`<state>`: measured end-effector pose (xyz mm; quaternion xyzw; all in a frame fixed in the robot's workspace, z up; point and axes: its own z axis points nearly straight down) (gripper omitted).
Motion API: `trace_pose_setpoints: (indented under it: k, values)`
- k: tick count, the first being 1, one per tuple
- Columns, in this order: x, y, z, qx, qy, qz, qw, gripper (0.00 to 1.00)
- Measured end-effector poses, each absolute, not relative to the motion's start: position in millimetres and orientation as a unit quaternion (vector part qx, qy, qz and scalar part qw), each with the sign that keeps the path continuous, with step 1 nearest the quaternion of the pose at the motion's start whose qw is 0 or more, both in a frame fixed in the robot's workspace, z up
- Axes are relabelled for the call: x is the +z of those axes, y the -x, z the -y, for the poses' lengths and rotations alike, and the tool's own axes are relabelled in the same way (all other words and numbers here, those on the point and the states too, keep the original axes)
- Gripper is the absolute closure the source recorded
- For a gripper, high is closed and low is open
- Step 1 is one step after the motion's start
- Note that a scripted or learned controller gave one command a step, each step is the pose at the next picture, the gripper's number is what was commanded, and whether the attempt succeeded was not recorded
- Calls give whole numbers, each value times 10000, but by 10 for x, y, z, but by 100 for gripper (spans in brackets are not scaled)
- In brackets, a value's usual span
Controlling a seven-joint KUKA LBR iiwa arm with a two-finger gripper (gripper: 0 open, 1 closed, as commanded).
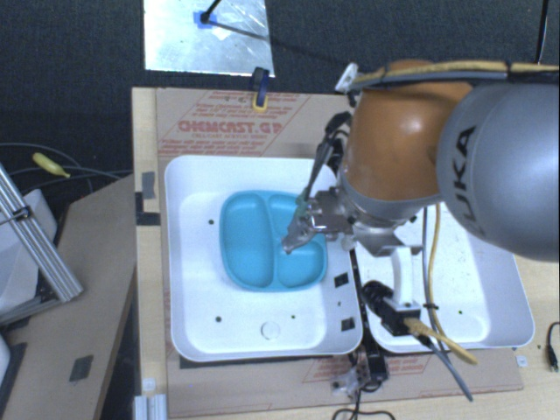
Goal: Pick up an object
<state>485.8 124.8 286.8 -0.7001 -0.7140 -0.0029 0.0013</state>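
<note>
Hovering over blue divided tray [258, 248], end effector [297, 234] at its right rim, finger opening unclear

Robotics lab: KUKA arm [464, 147], cabled bench [149, 261].

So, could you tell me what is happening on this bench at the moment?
A grey KUKA arm with an orange band is reaching in from the right over the left white bin. Its hand sits low over the right edge of a blue divided tray, the one object lying in that bin. Whether the hand has hold of the tray is not clear from this angle. The right bin lies largely under the arm.
</note>
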Motion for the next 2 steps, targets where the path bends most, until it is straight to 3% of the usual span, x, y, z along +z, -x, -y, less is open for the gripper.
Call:
trace_pose_setpoints:
  k: [1, 2]
  values:
    - [2978, -4874, -1151, -20, 7054, 7088, -6, 100]
    - [4255, -4876, -1272, -77, 7049, 7093, -36, 100]
